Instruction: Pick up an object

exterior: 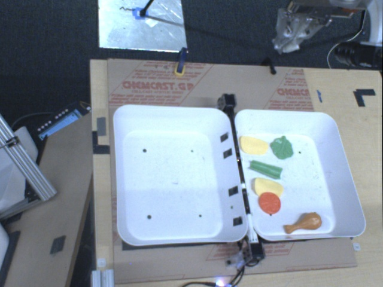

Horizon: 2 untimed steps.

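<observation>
The right bin [341,154] holds several toy foods. A yellow piece [254,144] lies at its upper left, with a green leafy piece [282,147] beside it. Below them lie a green pod [266,170], a second yellow piece [268,186], a red round piece [270,203] and a brown drumstick [304,223] near the front wall. My gripper [288,42] hangs high at the top right, well behind the bins and away from all the pieces. Nothing shows between its fingers.
The left bin [125,160] sits beside the right one, joined by black clips [230,154] along the shared wall. A shiny metal sheet [142,15] lies at the back left. Cables [350,52] run at the far right. A metal frame [24,166] stands at the left edge.
</observation>
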Motion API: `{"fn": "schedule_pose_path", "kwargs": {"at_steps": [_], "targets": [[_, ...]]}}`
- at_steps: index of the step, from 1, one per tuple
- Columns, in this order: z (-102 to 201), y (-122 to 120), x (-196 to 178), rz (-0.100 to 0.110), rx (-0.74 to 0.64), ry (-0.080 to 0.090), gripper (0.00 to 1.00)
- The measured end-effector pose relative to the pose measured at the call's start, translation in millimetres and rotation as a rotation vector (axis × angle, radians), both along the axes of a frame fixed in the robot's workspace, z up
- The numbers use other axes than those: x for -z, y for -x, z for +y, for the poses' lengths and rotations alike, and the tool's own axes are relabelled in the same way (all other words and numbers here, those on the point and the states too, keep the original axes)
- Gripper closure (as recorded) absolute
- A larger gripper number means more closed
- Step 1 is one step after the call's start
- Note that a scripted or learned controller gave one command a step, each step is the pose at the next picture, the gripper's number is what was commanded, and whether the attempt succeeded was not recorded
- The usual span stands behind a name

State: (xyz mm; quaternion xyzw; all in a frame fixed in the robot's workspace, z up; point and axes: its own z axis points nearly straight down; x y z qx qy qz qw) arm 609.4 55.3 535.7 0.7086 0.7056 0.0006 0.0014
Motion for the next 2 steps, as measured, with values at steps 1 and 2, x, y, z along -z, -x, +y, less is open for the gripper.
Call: {"fn": "schedule_pose_path", "kwargs": {"at_steps": [1, 2], "targets": [[-74.5, -36.1, 1.1, 0.000, 0.001, 0.002, 1.00], [-144.1, -59.4, 1.0, 0.000, 0.000, 0.002, 1.00]]}}
